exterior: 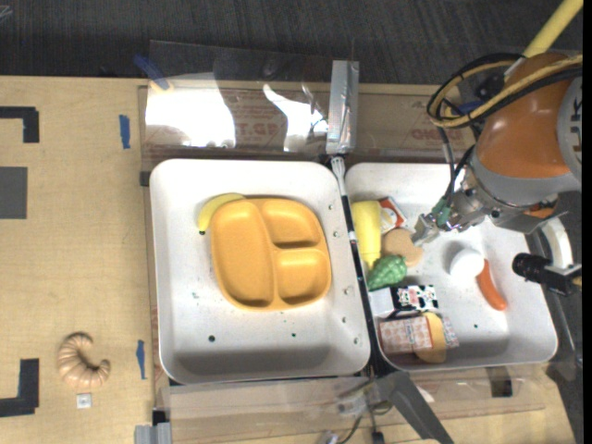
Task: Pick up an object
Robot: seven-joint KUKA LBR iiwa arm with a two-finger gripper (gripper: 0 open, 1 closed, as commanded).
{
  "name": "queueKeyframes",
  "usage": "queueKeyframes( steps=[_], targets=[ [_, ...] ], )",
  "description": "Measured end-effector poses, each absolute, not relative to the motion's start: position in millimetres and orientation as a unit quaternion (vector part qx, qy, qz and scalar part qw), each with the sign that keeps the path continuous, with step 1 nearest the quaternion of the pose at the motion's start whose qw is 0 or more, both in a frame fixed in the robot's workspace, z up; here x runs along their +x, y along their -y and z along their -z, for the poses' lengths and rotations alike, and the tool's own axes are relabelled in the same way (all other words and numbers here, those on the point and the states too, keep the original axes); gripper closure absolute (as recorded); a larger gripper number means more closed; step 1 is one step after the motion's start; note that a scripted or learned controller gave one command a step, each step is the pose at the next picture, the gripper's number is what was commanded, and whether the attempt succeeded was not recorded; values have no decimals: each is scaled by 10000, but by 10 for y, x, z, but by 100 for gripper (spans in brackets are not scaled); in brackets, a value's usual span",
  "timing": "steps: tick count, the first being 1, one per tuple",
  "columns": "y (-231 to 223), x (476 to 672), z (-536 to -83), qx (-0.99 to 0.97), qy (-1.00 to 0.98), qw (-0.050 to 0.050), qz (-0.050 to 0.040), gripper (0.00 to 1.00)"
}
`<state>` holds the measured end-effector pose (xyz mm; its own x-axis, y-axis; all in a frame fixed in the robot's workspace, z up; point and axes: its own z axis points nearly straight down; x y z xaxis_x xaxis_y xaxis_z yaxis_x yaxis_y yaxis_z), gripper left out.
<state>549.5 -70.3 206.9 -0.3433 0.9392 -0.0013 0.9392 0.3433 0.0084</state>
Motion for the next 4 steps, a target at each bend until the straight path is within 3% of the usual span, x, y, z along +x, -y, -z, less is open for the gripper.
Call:
queueKeyframes(
  steps=[1, 2, 3, 4],
  targets=[
    [404, 5258, -3493, 5730, -8195, 62, -47, 100],
    [346, 5423, -3756, 5351, -8448, 32, -13, 100],
    [1602, 5824, -3532, 3926, -9197, 33, 4, 100],
    [2256, 5930, -2797, 3809, -9246, -17, 8, 100]
  ],
)
